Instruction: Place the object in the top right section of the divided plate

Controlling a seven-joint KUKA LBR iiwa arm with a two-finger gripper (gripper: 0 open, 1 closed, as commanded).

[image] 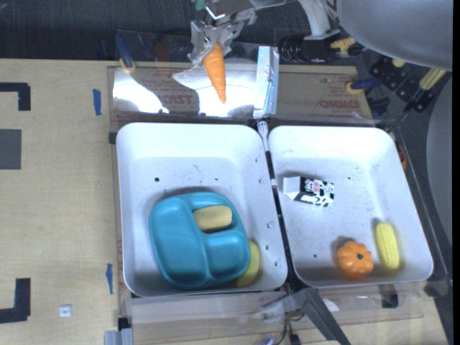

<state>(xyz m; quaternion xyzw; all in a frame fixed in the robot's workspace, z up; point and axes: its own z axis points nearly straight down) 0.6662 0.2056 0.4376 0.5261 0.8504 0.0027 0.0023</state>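
An orange toy carrot [215, 72] hangs point down, high above the far edge of the left bin, its top between the fingers of my gripper [210, 43], which is shut on it. The blue divided plate [180, 254] lies in the near part of the left bin [144, 149]. A yellow oblong piece [214, 218] rests in the plate's upper right section.
A yellow round item [251, 263] peeks from under the plate's right edge. The right bin [345, 157] holds a small orange pumpkin [355, 258], a yellow corn cob [387, 244] and a black-and-white packet [310, 190]. The arm's grey body [395, 9] fills the upper right.
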